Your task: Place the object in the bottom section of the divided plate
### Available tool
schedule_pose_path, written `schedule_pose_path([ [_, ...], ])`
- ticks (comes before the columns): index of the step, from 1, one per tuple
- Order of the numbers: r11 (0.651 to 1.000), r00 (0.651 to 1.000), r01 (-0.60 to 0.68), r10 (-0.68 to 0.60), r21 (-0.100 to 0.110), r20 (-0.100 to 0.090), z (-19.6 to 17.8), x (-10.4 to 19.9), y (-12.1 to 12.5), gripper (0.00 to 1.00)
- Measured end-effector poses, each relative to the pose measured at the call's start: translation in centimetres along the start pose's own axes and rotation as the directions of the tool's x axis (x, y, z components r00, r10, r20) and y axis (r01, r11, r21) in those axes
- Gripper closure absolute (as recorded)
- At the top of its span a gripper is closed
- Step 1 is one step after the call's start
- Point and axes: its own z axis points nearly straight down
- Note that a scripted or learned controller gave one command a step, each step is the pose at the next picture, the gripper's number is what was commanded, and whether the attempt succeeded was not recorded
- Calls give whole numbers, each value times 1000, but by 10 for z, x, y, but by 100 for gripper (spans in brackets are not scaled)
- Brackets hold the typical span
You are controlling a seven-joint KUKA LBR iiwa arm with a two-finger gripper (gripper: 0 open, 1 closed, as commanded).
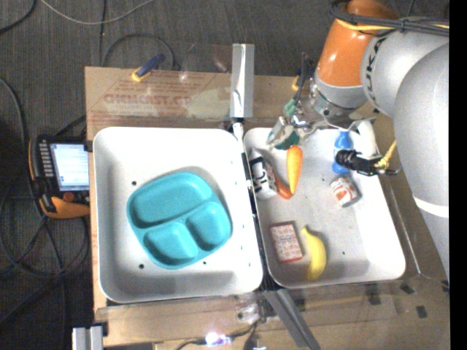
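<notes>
Presently we logged the gripper [292, 138], fingers clamped on a carrot [292, 168], hanging right of the turquoise divided plate [179, 219]; banana [314, 251] further right.

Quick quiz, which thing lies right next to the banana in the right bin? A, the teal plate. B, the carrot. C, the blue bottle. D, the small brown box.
D: the small brown box lies just left of the banana near the right bin's front.
</notes>
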Motion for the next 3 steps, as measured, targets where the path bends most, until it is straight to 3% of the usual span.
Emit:
schedule_pose_path([
  [1,1000,1000,0,0,0,0,0,0,0,0],
  [2,995,995,-102,102,-10,0,93,-34,-94,0],
  [3,995,995,-101,101,-13,-3,83,-33,-93,100],
])
